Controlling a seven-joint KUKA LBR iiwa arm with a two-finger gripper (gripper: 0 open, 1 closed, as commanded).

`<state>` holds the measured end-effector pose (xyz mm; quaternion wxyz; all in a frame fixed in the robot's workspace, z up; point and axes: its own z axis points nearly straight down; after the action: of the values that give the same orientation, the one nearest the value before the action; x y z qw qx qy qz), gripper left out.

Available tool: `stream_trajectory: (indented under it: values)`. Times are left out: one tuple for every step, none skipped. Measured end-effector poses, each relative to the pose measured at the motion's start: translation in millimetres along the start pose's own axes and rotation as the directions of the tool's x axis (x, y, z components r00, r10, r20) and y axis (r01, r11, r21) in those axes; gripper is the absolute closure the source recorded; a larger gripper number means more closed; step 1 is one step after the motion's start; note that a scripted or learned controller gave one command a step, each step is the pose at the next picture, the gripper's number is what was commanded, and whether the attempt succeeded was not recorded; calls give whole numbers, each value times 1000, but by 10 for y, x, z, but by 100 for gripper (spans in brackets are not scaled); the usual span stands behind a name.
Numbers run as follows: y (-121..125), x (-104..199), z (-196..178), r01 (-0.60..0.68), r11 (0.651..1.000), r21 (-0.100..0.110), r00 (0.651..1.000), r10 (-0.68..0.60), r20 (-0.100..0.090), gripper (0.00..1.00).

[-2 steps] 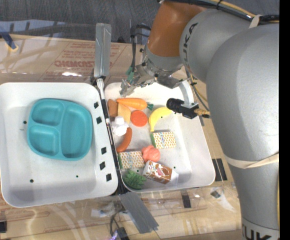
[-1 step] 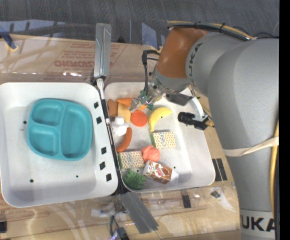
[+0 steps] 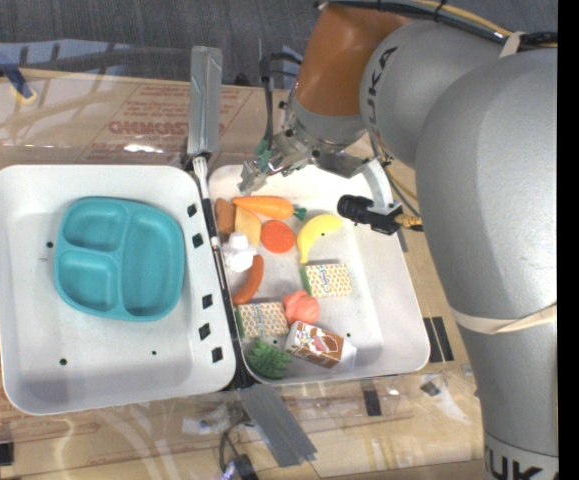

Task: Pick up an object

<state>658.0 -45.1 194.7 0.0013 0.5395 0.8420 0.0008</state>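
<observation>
1 grey arm (image 3: 469, 118), right of frame. 2 white bins: left bin (image 3: 9, 268) with 1 teal divided tray (image 3: 119, 258); right bin (image 3: 399, 308) with toy food: 1 carrot (image 3: 264, 207), 1 banana (image 3: 317, 234), 1 tomato (image 3: 278, 237), 1 sausage (image 3: 249, 280), 2 crackers (image 3: 328, 279), 1 carton (image 3: 319, 345). 1 gripper (image 3: 259, 173), upper centre, above the carrot; jaw state cannot be told.

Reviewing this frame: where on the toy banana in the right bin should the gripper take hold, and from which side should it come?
Probably from straight above, fingers closing across the middle of the banana, where its curved body is narrowest to span. It lies flat, running from lower left to upper right. The tomato crowds its left, so the fingers need care there. The gripper hangs near the bin's far rim.
</observation>
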Motion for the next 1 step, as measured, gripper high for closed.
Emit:
stream_trajectory:
  values:
    - [-477,-129,24,290,957,5,957,-290,-3,100]
